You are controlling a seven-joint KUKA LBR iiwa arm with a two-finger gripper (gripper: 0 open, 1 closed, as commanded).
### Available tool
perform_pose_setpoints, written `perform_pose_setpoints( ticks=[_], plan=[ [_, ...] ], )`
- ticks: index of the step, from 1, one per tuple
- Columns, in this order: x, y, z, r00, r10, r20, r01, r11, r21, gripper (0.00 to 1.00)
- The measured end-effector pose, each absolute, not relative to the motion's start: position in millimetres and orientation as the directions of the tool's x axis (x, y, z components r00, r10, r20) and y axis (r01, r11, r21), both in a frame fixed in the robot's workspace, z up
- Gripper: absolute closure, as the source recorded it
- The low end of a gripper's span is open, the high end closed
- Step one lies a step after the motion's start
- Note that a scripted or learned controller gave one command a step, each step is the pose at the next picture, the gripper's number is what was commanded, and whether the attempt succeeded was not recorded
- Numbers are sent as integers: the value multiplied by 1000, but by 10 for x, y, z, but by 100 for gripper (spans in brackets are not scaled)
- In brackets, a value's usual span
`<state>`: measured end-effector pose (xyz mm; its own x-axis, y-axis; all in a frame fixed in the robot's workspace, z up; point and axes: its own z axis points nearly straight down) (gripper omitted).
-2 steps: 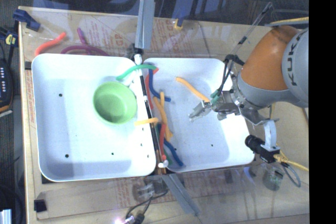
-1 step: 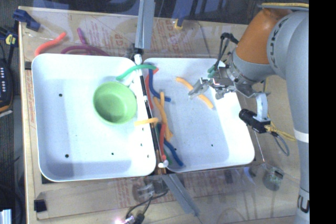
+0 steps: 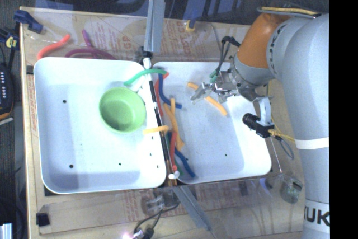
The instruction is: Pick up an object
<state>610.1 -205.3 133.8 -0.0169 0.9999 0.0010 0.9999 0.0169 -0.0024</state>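
Observation:
My gripper (image 3: 211,92) hangs over the upper middle of the right bin (image 3: 240,157), its fingers spread open with nothing between them. An orange stick (image 3: 217,106) lies on the bin floor just below it, and a short orange piece (image 3: 192,85) lies to its left. Along the divider between the bins lie an orange stick (image 3: 172,113), a red stick (image 3: 175,140) and a blue stick (image 3: 185,168). A yellow stick (image 3: 155,130) rests across the divider. A green bowl (image 3: 122,109) sits upright in the left bin (image 3: 56,176).
A green tube (image 3: 140,76) arches over the divider's top end. Behind the left bin, on the bench, lie a red stick (image 3: 53,46) and a purple tube (image 3: 89,54). The arm's grey body stands along the right bin's right side.

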Motion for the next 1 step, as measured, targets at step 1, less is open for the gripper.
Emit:
perform_pose_setpoints(
  ticks=[1],
  plan=[
    [6579, -2075, 1008, -134, 991, 1, 991, 134, -1, 0]
  ],
)
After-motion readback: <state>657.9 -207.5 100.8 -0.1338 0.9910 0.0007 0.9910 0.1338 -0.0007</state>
